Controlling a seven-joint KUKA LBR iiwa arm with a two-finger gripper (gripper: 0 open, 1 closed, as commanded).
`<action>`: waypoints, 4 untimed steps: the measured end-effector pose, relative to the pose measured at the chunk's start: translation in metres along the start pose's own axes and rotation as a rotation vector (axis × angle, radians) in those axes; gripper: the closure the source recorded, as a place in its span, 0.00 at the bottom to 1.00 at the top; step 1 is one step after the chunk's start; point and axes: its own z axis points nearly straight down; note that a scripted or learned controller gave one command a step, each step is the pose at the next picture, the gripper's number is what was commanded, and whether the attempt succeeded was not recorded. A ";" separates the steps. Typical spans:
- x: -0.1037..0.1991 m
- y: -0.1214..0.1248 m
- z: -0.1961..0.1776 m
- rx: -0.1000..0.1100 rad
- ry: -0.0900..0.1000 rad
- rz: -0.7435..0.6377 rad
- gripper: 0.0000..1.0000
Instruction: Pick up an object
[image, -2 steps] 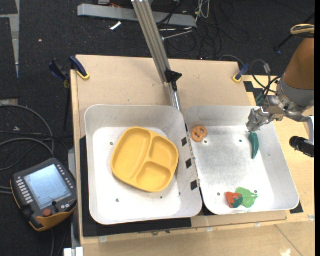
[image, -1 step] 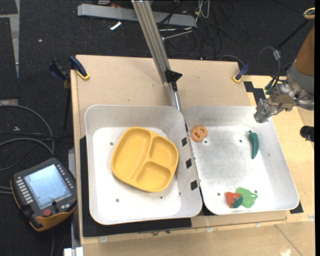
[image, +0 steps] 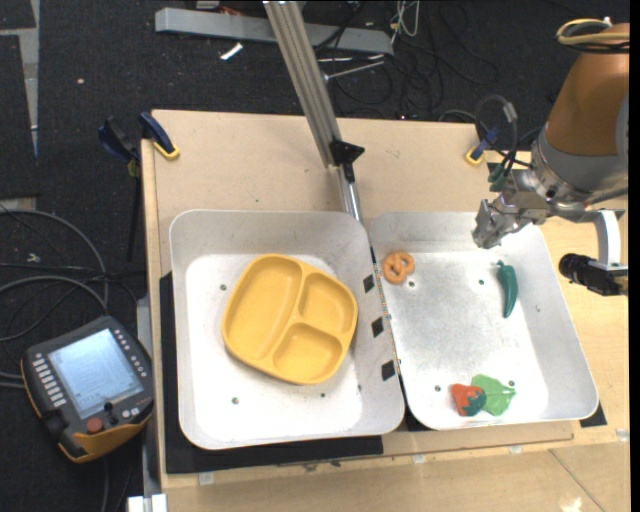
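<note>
Three small objects lie in the right bin (image: 560, 330): a pretzel (image: 398, 267) near its left wall, a green pepper (image: 508, 288) toward the right, and a red-and-green toy (image: 482, 397) near the front edge. Gripper (image: 487, 232) sits above the bin's back edge, holding nothing; finger spacing cannot be told. Left bin (image: 200, 300) holds a yellow divided plate (image: 290, 318).

A yellow three-compartment plate (image: 290, 318) lies in the left bin (image: 200, 400). The right bin (image: 560, 350) holds a small orange pretzel (image: 398, 267) near its left wall, a green chili pepper (image: 508, 288) toward the right, and a red and green toy (image: 482, 397) near the front. The gripper (image: 488, 228) hangs over the right bin's far edge, beside the pepper
</note>
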 end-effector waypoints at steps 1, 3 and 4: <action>0.059 0.010 -0.003 -0.002 0.001 -0.001 1.00; 0.161 0.020 0.024 0.000 0.000 -0.001 1.00; 0.214 0.019 0.014 -0.001 0.001 -0.001 1.00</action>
